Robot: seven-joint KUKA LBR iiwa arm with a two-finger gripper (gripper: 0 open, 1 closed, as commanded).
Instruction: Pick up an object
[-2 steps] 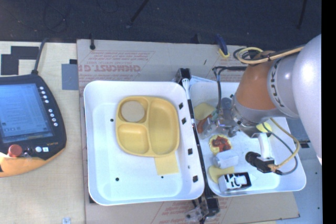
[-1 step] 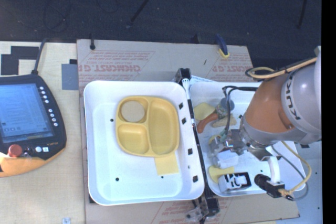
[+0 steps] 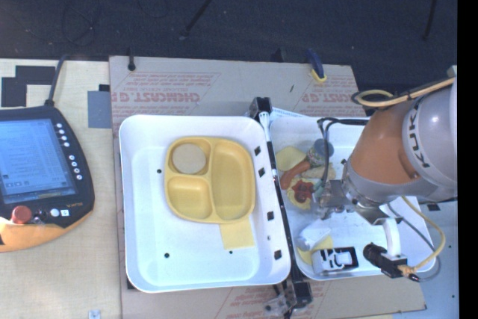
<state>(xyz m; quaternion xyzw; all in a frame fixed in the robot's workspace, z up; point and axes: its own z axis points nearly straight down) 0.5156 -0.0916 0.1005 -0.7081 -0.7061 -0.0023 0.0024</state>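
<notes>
The arm is lowered over the right bin (image 3: 351, 270), the landmark here. The pincer (image 3: 326, 202) is seen at the bin's middle, just beside a heap of small objects (image 3: 299, 174) lying in its left half. Whether anything is gripped cannot be told. Step judged: descent onto the heap. Next move calls for closing and a straight lift.

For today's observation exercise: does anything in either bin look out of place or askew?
Slightly. In the left bin, a flat yellow square lies partly tucked under the yellow divided tray, which sits tilted to the bin's walls. The right bin holds a jumbled pile of toy food beneath the arm.
</notes>
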